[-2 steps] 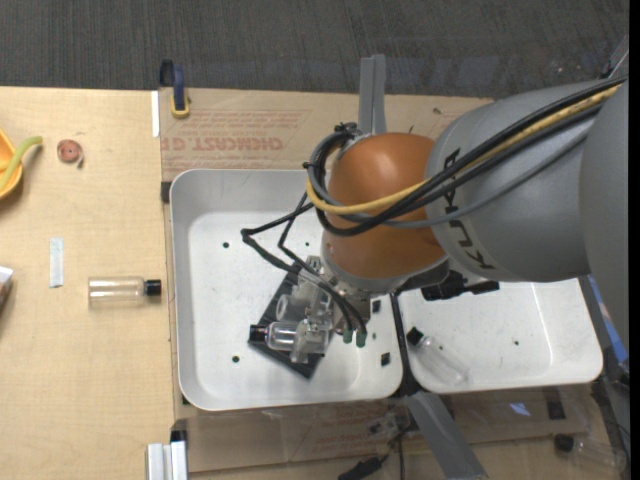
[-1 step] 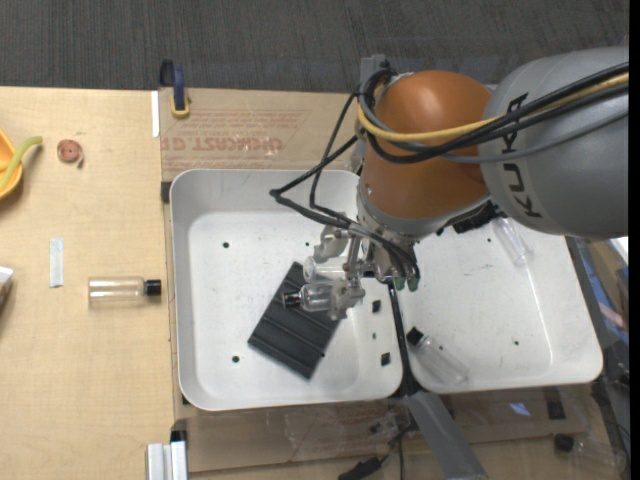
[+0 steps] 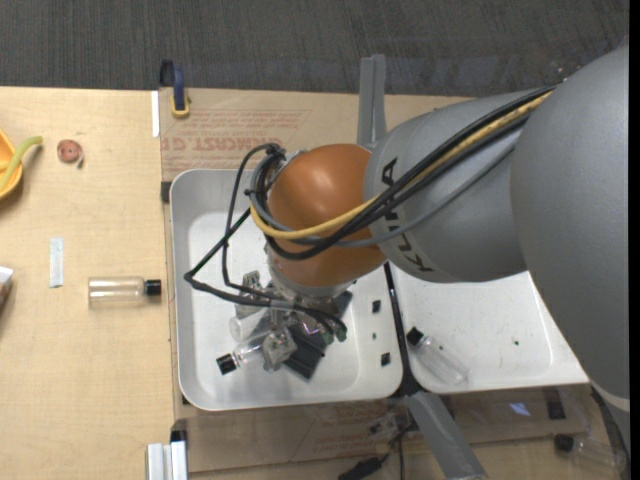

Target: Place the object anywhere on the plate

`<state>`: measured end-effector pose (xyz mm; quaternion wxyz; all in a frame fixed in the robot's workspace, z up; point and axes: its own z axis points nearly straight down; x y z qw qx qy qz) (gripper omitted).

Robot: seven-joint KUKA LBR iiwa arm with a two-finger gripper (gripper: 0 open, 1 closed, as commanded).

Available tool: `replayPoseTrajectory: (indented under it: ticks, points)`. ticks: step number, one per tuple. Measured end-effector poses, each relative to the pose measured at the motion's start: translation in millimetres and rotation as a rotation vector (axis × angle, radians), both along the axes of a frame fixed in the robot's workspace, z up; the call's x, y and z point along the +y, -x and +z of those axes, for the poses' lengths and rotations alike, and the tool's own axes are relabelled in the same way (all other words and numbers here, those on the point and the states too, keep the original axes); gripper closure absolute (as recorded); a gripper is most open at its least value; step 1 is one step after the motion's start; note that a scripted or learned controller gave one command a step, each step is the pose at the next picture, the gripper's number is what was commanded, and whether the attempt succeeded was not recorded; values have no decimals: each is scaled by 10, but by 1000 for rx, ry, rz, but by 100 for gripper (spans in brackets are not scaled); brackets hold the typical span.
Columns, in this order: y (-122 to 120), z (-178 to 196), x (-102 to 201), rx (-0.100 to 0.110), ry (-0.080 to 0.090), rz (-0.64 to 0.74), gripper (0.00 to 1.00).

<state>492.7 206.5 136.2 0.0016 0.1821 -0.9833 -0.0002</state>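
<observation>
Left bin (image 3: 200, 268): gripper (image 3: 280, 346) low over a clear bottle (image 3: 238, 356) lying lengthwise left-right, black cap leftward; fingers' state cannot be told. Right bin (image 3: 500, 348): second clear bottle (image 3: 437, 356), black cap up-left. Third bottle (image 3: 122, 289) on bench (image 3: 80, 388).

Clear black-capped bottle (image 3: 243, 353) lying flat in left bin (image 3: 190, 268), front area.

Grey arm (image 3: 500, 168) reaching in from the right, orange wrist band (image 3: 315, 213), gripper (image 3: 280, 343) pointed straight down
</observation>
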Motion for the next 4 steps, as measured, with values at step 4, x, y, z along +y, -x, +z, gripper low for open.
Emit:
replayPoseTrajectory:
  ticks: [4]
  points:
    - [85,-173,210,-1,1,-97,100]
